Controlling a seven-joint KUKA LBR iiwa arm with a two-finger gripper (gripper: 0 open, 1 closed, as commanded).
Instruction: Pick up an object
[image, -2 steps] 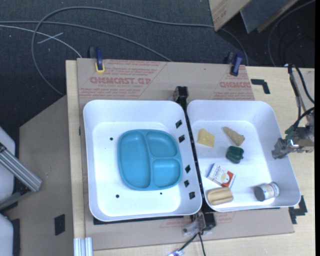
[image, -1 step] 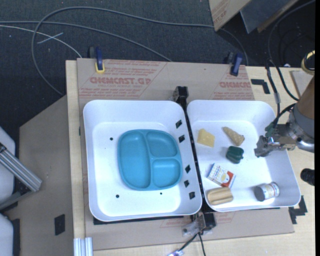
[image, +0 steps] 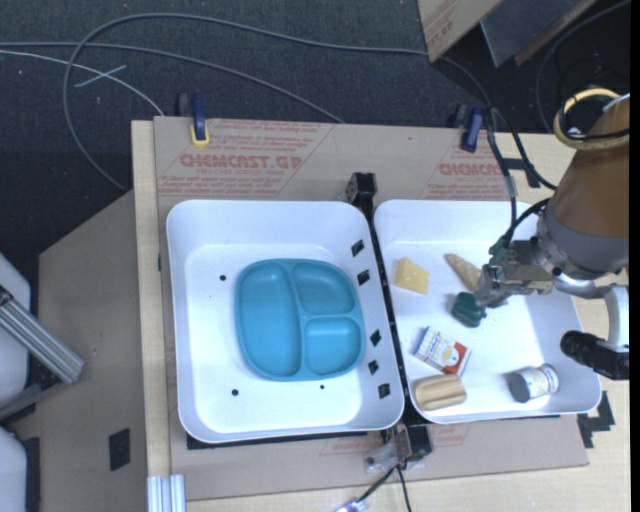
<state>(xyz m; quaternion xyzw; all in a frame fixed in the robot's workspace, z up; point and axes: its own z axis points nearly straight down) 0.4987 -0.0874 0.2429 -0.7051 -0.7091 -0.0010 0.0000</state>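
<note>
Where clamps grip: "CHEMCAST GP" bench (image: 240, 160).

Glossy white plastic bins (image: 190, 300); smooth matt blue plastic tray (image: 298, 318).

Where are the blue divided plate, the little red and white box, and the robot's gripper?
blue divided plate (image: 298, 318): camera view, centre ridge.
red and white box (image: 441, 351): camera view, top face.
gripper (image: 487, 292): camera view, fingertip end.
</note>
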